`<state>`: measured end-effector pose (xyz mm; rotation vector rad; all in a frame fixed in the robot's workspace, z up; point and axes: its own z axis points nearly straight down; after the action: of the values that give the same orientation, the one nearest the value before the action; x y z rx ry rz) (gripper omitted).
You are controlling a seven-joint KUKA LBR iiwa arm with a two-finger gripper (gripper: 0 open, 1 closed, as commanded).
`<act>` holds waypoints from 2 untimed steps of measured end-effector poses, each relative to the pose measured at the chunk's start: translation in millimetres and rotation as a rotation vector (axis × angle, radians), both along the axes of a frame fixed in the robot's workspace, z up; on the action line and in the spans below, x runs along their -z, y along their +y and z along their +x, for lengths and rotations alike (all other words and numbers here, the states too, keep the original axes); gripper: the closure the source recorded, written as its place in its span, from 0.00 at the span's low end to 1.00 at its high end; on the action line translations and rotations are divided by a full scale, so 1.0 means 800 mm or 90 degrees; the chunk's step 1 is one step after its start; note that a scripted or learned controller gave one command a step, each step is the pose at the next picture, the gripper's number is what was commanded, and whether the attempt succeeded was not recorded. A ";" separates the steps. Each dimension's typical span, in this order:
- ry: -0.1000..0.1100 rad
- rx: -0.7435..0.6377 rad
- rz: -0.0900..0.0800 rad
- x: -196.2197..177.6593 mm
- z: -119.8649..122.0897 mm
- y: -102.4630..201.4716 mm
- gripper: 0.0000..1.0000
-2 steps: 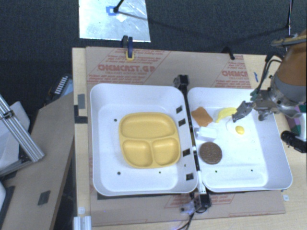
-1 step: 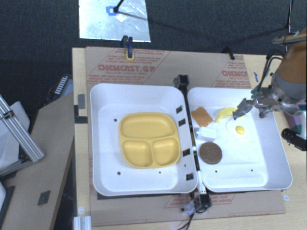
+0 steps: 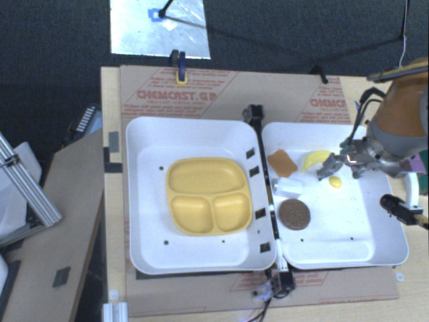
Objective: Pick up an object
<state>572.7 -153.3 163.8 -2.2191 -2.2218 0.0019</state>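
Observation:
In the right bin (image 3: 355,247) lie several small things: an orange-brown slab (image 3: 282,162), a curved yellow piece (image 3: 316,158), a small yellow lump (image 3: 335,182), a white scrap (image 3: 288,189) and a round brown disc (image 3: 294,214). My gripper (image 3: 340,172) hangs low over the bin's upper middle, just right of the curved yellow piece. It is open, and the small yellow lump lies just in front of the gap between its fingers, not held. The grey and orange arm (image 3: 402,123) comes in from the right.
The left bin (image 3: 144,180) holds a yellow three-compartment tray (image 3: 208,195). A black divider with clips (image 3: 263,180) runs between the bins. A black fitting (image 3: 401,210) sticks in over the right bin's right rim.

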 end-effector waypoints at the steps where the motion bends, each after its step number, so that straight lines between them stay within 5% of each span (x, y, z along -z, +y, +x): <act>1: -0.002 0.000 0.000 0.073 -0.007 0.005 0.00; 2: -0.002 0.000 0.000 0.099 -0.005 0.005 0.00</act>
<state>568.4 -149.3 84.6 -2.2203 -2.2232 -0.0005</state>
